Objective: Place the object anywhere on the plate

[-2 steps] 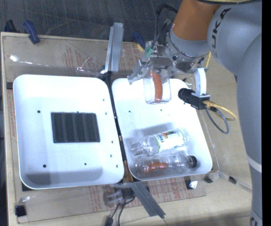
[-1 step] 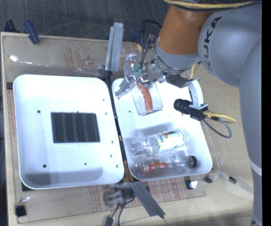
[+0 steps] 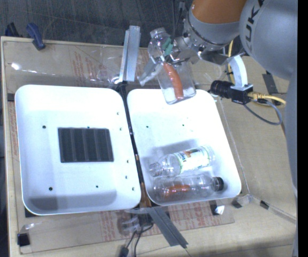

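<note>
A clear plastic bottle with an orange-red label [image 3: 173, 84] hangs tilted over the far edge of the right bin [image 3: 159, 119]. My gripper [image 3: 167, 55] is shut on the bottle's upper part, with the neck sticking out to the upper left. The plate [image 3: 85, 144], a dark ribbed rectangle, lies flat in the middle of the left bin [image 3: 30, 106], well to the lower left of the gripper.
Two more clear bottles lie in the right bin's near corner: one with a white and green label [image 3: 187, 160] and one with an orange label [image 3: 188, 187]. A grey metal bar [image 3: 130, 55] stands behind the gap between the bins. A blue clamp [image 3: 36, 36] sits far left.
</note>
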You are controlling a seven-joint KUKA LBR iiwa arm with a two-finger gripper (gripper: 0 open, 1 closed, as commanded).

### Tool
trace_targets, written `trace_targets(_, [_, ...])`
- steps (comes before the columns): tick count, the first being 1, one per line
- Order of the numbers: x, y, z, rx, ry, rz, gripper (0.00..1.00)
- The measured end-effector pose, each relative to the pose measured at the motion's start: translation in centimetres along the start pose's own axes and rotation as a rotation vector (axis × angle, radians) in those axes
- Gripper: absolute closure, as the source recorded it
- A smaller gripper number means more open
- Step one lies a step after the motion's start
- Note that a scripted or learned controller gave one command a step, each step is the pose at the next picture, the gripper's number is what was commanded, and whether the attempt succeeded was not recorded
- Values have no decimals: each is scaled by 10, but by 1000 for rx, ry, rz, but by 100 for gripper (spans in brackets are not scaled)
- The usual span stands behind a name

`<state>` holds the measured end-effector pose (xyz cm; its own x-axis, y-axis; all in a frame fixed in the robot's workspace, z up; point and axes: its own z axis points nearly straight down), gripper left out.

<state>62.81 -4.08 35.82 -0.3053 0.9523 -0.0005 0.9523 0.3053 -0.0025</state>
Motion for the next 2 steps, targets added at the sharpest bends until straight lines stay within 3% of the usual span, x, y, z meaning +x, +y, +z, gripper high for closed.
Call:
trace_targets(1, [33,-32,59,2,1,-120,100])
trace_targets(2, [84,-35,83,3,1,-349,100])
